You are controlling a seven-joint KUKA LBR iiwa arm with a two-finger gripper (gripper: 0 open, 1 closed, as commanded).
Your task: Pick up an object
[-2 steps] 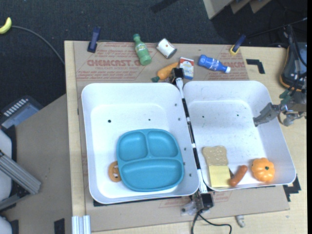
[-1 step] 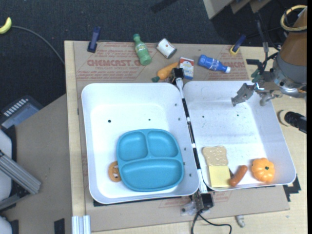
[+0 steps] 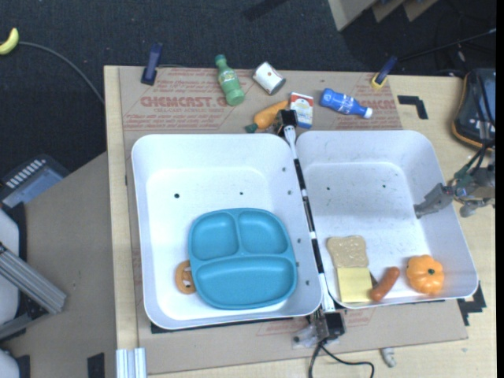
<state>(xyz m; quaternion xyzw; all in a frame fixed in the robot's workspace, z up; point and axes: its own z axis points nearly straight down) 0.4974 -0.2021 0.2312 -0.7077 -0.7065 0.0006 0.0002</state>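
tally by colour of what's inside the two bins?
Blue: 1, divided plate, left bin
Brown: 1, pretzel, left bin
Tan: 1, bread slice, right bin
Yellow: 1, cheese slice, right bin
Red-orange: 1, sausage, right bin
Orange: 1, pumpkin, right bin
Total: 6

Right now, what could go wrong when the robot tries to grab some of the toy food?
The sausage, yellow cheese slice and bread slice lie touching, so the gripper might nudge or catch two at once. The flat cheese could be hard to pinch. The orange pumpkin sits close to the right bin's corner wall, which might block a finger.
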